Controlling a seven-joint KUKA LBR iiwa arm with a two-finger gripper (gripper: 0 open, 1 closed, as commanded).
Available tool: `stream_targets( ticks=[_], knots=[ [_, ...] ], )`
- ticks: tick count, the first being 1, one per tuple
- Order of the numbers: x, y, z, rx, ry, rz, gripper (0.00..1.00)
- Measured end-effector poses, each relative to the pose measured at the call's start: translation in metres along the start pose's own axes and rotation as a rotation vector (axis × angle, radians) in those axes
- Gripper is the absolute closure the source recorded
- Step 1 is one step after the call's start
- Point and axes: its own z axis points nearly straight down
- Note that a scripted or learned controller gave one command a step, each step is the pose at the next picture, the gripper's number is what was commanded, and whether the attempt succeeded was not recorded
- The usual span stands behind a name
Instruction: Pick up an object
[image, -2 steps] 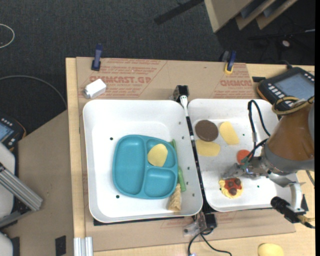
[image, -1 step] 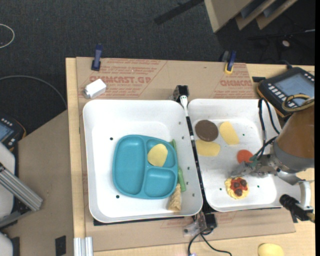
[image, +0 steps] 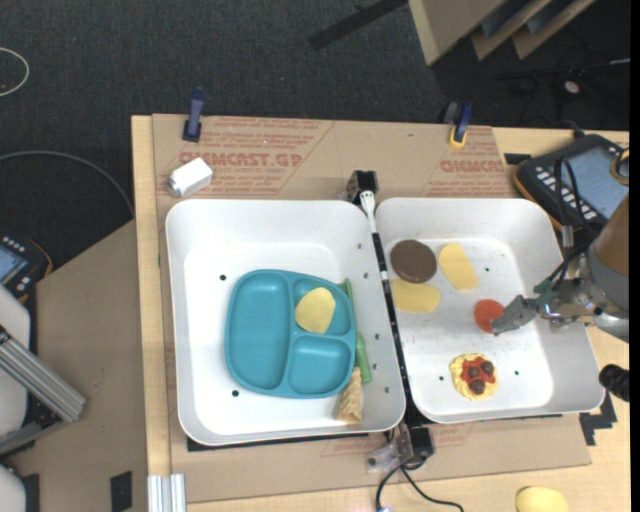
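Red print on flat brown cardboard sheet (image: 300, 150) under bins: reads roughly "CHEMCAST GP" upper left, repeated upper right, partly cut off. Smaller lines above it illegible.

We take the divided plate (image: 270, 335) in the left bin (image: 190, 300) as our mark: a chip (image: 316, 310) lies in its upper right compartment, a wafer (image: 350, 400) just beyond its lower right corner, and the right bin (image: 530, 225) to its right

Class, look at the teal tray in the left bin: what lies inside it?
A yellow piece sits in the teal tray, in its upper right compartment. Whatever is beneath the piece is covered.
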Motion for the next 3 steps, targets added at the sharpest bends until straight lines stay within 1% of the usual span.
stream_targets(
  ticks=[1,2,3],
  knots=[
    [0.001,-0.001,-0.005,0.004,0.001,0.001,1.0],
    [0.072,0.01,-0.052,0.004,0.003,-0.005,1.0],
    [0.133,0.0,-0.099,0.003,0.004,-0.006,1.0]
  ],
)
